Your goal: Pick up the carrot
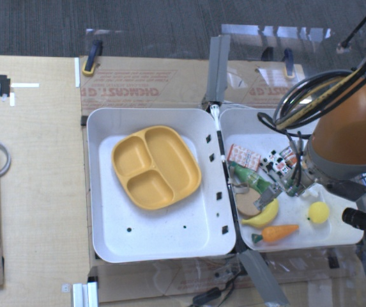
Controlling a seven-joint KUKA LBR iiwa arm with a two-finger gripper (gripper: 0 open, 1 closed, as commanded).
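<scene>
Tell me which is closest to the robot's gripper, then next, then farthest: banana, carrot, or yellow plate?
From the gripper:
1. Banana, just below-left of it, right bin.
2. Carrot, below the banana, by the bin's front edge.
3. Yellow plate, far off in the left bin.

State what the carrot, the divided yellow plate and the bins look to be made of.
Small orange carrot with green top: probably moulded plastic toy; uniform colour, smooth surface. Yellow three-compartment plate: likely matte plastic; even colour, soft rounded ridges, no glare. Two shallow white bins: seemingly thin, slightly glossy plastic; rounded corners, faint sheen.
</scene>
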